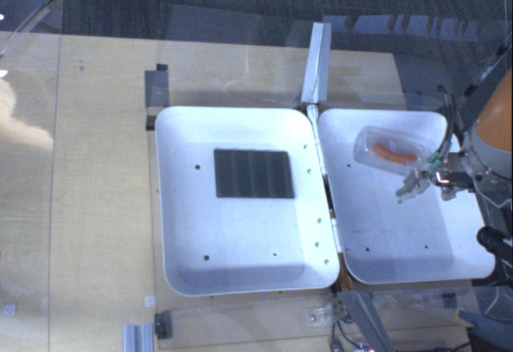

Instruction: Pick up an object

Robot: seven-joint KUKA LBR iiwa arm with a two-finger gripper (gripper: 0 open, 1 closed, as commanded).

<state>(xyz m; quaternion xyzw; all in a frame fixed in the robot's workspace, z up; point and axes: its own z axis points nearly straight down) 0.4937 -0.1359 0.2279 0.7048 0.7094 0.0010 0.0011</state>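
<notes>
Fingers (410,188) hover beside a clear packet (390,150) in the right bin (401,258), poised to grasp; whether they are parted or closed is unclear.

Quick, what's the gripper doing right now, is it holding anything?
Gripper: over the right bin, just beside the clear packet with the orange item; open or shut cannot be told, and nothing visibly held.

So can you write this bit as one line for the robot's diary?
tool: over right bin | clear cup with orange thing: right bin, beside tool | dark panel: left bin
</notes>
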